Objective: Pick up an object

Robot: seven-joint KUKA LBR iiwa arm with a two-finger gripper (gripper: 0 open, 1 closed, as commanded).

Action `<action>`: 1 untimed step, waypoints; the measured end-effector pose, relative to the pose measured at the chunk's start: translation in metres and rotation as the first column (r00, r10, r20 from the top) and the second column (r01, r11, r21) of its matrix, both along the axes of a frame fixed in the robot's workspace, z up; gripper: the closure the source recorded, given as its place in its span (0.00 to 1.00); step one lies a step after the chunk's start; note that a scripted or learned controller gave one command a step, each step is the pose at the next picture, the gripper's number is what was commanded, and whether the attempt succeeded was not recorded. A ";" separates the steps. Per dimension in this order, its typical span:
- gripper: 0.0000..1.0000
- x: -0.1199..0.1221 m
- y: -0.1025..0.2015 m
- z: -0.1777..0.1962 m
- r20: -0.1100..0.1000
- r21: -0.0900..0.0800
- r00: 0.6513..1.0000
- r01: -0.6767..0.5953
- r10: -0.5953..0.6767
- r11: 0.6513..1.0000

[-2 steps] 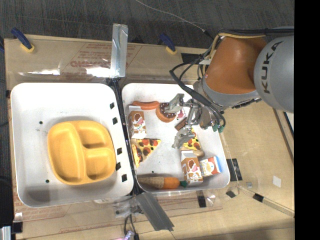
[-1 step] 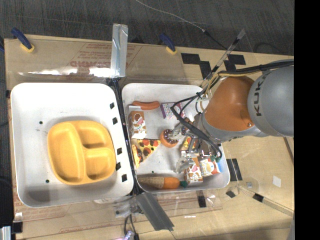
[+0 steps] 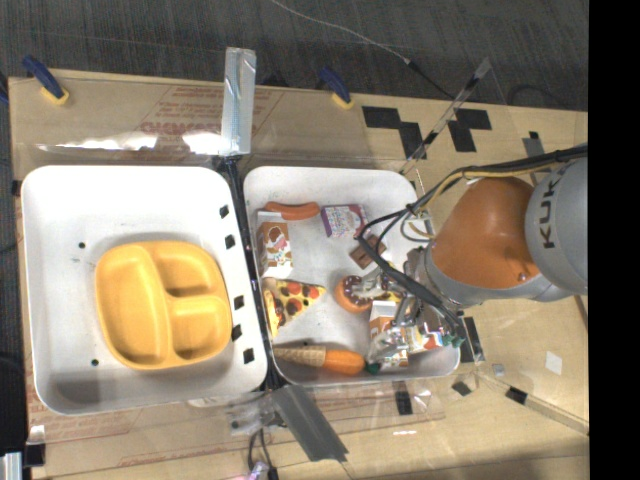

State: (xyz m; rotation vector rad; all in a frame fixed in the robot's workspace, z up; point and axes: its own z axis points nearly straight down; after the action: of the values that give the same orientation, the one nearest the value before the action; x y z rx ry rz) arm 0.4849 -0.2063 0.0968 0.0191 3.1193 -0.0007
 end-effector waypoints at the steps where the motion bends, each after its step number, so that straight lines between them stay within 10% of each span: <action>1: 0.00 -0.001 0.068 0.000 0.001 -0.001 0.998 0.060 -0.060 0.998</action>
State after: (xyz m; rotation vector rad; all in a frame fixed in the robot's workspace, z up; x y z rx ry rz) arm 0.4840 -0.1381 0.0966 0.1120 3.1167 -0.0035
